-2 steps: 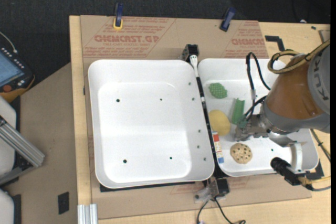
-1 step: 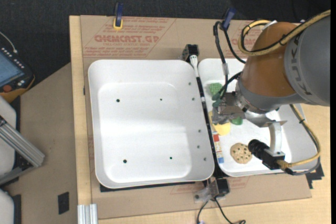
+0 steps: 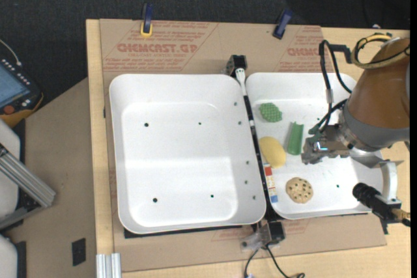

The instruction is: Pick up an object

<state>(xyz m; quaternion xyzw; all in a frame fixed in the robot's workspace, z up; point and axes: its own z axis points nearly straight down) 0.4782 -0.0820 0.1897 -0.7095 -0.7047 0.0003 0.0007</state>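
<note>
The right bin (image 3: 339, 202) holds a bumpy green lump (image 3: 271, 112) at the back, a green stick-shaped piece (image 3: 296, 138) in the middle, a yellow lemon-like object (image 3: 273, 152) by the divider and a round brown cookie (image 3: 299, 190) near the front. My gripper (image 3: 315, 152) hangs low in this bin, just right of the green stick and behind the cookie. Nothing shows between its tips.
The left bin (image 3: 124, 140) lies beside the right one, with a black divider rail (image 3: 250, 124) between them. Blue clamps (image 3: 146, 18) hold the cardboard bench top at the back. Cables (image 3: 332, 68) loop above the arm's wrist.
</note>
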